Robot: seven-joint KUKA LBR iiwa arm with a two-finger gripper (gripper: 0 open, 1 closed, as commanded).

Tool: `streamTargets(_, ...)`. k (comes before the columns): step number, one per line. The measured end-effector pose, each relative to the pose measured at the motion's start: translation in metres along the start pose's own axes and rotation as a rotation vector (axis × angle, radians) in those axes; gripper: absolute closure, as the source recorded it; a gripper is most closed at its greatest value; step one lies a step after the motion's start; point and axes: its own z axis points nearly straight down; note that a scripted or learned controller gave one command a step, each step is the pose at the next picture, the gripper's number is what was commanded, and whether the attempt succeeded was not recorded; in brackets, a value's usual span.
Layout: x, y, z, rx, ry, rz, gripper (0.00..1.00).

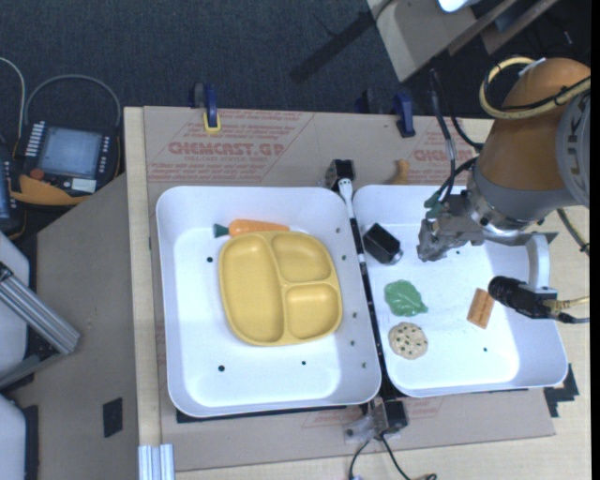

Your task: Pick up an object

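Hovering gripper (433, 246) in right bin (534, 370), grip unclear; black block (382, 243) just left

The scene is lit brightly and evenly from above. The two shallow white plastic bins (187, 309) are rendered almost blown out, so that little surface detail is kept on their floors. Soft, short shadows are cast beneath the yellow three-compartment plastic tray (279, 286) and along the bins' inner walls. A small glare patch is seen at the top edge, near the right corner, on a pale panel (450, 7). A sheen is carried by the orange band of the arm (539, 103). The dark floor around the brown cardboard sheet (244, 141) is left dim. Focus is moderate throughout; fine edges are slightly soft and grainy, and printed lettering on the cardboard is only partly legible.
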Motion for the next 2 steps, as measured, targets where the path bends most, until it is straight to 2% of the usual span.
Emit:
streamTargets(1,0.055,0.012,-0.01,-0.005,-0.002,0.0,1.0)
streamTargets(2,0.109,0.018,-0.001,-0.003,-0.002,0.001,1.0)
